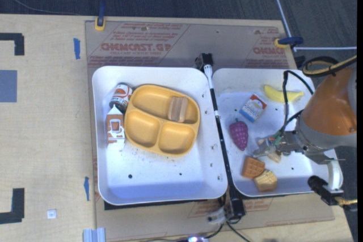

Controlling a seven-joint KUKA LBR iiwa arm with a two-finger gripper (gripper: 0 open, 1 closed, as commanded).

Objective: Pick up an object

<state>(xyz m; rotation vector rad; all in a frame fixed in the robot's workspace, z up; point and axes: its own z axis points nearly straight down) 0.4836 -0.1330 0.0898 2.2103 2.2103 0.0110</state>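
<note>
On my left, the left bin [108,178] holds a yellow divided tray [153,133] with a small tan block [177,109] lying in its upper right compartment. A can [119,97] and an orange-and-white carton [114,128] lie just beside the tray's left edge. In the right bin [227,85] I see purple grapes [239,134], a small white-and-blue carton [252,108], a banana [281,93] near the far wall, and a waffle piece [253,167] touching a pale pastry [266,181] at the near wall. My tool [271,146] sits low in this bin, between the grapes and the arm [332,110]; I cannot tell its state.
</note>
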